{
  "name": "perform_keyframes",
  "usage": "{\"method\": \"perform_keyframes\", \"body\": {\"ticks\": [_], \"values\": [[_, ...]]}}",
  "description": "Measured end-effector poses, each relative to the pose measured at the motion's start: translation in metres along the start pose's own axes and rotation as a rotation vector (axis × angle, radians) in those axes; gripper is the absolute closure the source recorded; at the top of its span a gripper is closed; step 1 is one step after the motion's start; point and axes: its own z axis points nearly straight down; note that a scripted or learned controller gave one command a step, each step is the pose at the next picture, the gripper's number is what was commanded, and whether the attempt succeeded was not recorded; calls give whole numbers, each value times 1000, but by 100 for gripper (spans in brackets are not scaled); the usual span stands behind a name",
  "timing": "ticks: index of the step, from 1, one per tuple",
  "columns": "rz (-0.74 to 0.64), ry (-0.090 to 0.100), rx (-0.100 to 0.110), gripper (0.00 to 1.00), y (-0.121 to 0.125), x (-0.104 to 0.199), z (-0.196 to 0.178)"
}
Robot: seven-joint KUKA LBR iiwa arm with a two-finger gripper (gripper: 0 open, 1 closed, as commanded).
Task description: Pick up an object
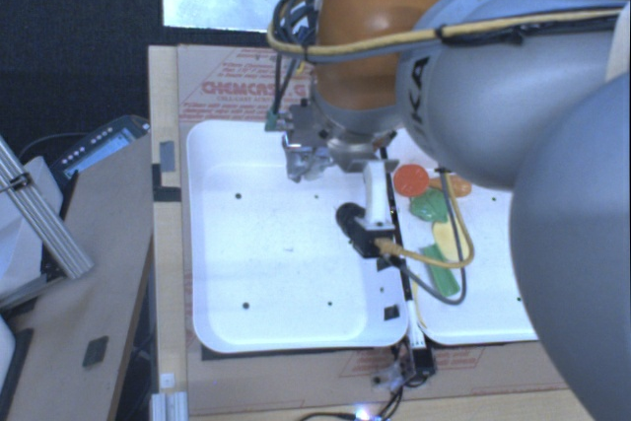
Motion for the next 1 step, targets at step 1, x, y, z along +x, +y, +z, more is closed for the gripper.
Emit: {"method": "perform_keyframes", "body": {"ticks": [1], "values": [[12, -6, -4, 100, 101, -37, -60]]}}
